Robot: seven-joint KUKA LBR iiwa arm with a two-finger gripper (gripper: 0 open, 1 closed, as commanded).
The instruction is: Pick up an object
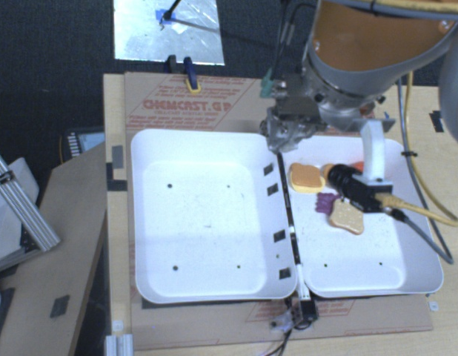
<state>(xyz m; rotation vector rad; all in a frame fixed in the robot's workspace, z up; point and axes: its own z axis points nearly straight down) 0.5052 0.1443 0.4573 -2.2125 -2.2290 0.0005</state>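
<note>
toy bread (pixel 306 177) in right bin (pixel 362 273)

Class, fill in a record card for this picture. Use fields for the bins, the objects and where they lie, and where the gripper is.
bins: two shallow white bins side by side, the view-left bin and the view-right bin
objects clearly seen: yellow-orange piece, purple piece, tan toast-like piece
location: all three in the view-right bin, clustered in its far half
layout: purple piece lies between the other two
gripper: over the far end of the seam between the bins, near the yellow-orange piece
</note>
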